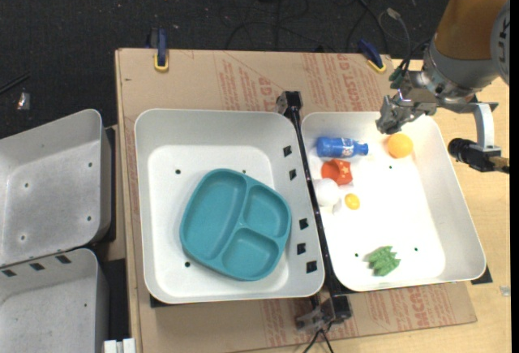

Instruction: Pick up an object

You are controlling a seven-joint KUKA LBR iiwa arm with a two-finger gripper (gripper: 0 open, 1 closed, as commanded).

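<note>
orange ball [399,146] in right bin [454,213]

Dark speckled floor [73,2]; cardboard-topped bench [235,75]

fixed overhead camera | slanted downward | both bins [146,181] framed

- A teal divided plate [236,223] lies in the white left bin [158,136].
- The white right bin [454,205] holds a blue bottle [340,148] with a white cap, an orange ball [399,145], a red-orange toy [337,171], a white ball [327,193], a small yellow piece [352,201] and a green leafy toy [383,260].
- The brown cardboard sheet [235,79] carries faded red lettering.
- Blue-and-yellow clamps [160,49] grip its far edge.
- The arm [470,10] shows orange above a grey wrist.
- The dark gripper [395,118] is metallic grey.
</note>
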